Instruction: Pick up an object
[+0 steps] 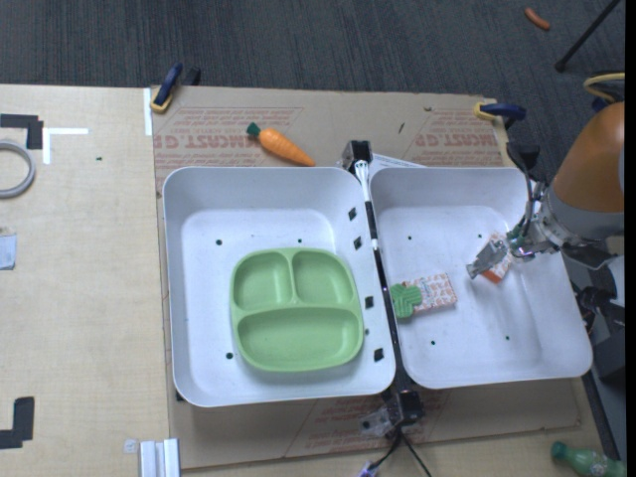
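Fingers [489,260] around small orange-tipped object [492,272].

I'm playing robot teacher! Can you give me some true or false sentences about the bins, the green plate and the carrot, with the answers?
1. The green plate lies in the left bin. True.
2. The toy carrot is inside the right bin. False: it lies on the cardboard behind the bins.
3. The gripper is over the right bin. True.
4. The green plate has one single compartment. False: it has three.
5. A small packet with a green end lies in the right bin. True.
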You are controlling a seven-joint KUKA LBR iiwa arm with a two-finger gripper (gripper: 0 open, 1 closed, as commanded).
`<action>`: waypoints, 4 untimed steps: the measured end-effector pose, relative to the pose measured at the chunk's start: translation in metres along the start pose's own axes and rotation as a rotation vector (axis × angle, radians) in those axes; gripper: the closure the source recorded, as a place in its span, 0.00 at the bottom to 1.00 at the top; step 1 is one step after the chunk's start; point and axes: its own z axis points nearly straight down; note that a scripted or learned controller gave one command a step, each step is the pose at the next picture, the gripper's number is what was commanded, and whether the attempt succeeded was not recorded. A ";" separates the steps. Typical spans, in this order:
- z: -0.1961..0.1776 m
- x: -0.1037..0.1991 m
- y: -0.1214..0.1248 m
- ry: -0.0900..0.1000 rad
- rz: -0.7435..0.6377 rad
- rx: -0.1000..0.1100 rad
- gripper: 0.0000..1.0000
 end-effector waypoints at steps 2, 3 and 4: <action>-0.011 -0.003 0.001 -0.009 0.003 -0.006 0.00; -0.001 0.018 0.068 -0.009 -0.474 -0.006 0.00; -0.012 0.017 0.069 -0.015 -0.472 -0.011 1.00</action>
